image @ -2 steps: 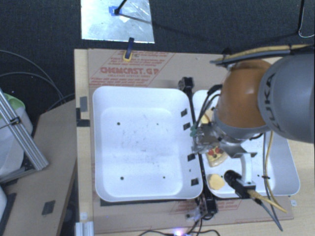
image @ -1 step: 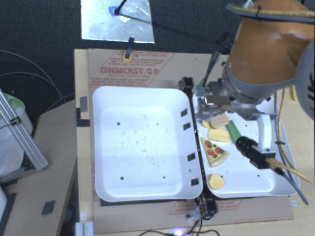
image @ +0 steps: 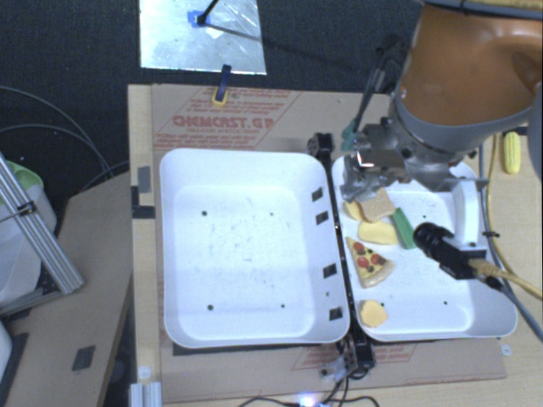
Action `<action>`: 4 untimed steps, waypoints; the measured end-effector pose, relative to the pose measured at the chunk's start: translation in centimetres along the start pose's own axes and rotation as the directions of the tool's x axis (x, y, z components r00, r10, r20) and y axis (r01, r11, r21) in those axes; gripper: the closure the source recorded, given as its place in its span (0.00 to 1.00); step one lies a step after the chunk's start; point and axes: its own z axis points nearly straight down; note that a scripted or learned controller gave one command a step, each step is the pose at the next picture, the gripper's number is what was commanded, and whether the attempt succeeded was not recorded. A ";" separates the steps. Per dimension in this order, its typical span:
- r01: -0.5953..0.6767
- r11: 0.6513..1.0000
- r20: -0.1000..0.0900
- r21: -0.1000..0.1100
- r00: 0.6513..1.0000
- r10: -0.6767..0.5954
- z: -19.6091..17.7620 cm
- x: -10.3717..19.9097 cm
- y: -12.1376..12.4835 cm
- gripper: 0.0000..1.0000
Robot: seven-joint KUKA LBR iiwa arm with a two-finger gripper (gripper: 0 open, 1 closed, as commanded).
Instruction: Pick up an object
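Cardboard-topped bench with 2 white bins (image: 246,164). Claw (image: 366,175), grip state indiscernible, hovers over bread slice (image: 376,205) near pizza slice (image: 371,261). Step: approach; next, descend and close.

A broad orange band (image: 462,49) tops the grey metal wrist (image: 424,147), trailing dark cables (image: 371,91).

floor: dark carpet (image: 68,49) | silver sheet (image: 202,24) | bench: brown cardboard (image: 237,113)

Bins (image: 246,253) — smooth white plastic; board (image: 229,113) — matt cardboard.
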 end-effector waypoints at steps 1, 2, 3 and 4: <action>0.005 1.000 0.001 0.000 1.000 -0.005 -0.9 0.0 0.1 1.00; 0.003 1.000 0.005 0.020 1.000 -0.003 14.5 4.4 2.7 1.00; 0.003 1.000 -0.004 -0.009 1.000 -0.003 1.4 8.3 4.2 1.00; -0.003 1.000 0.005 0.016 1.000 0.003 13.1 10.3 5.7 1.00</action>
